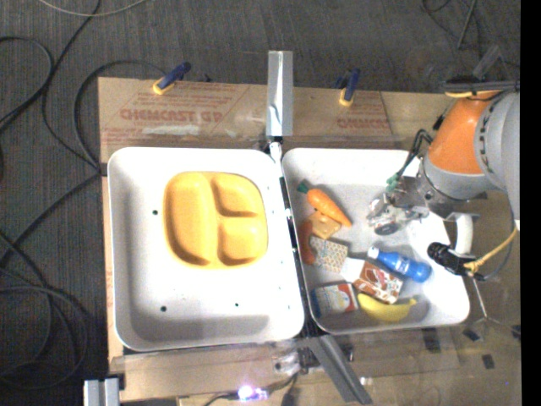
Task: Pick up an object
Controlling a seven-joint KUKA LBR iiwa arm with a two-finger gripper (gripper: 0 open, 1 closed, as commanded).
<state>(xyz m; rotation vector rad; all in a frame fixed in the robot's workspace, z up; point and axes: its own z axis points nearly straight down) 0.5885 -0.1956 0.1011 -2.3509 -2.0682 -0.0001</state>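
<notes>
Even overhead light, bright glare on white bins (127, 311), soft focus, dim floor

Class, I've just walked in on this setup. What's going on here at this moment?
A robot arm reaches in from the right over the right bin, its gripper low near the bin's upper right. That bin holds a toy carrot, a blue bottle, a banana and small packets. Nothing is seen held. The left bin holds a yellow tray.

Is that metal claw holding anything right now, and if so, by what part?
It cannot be told. The gripper hangs above the right white bin, beside the orange toy carrot; nothing is visible between its tips.
</notes>
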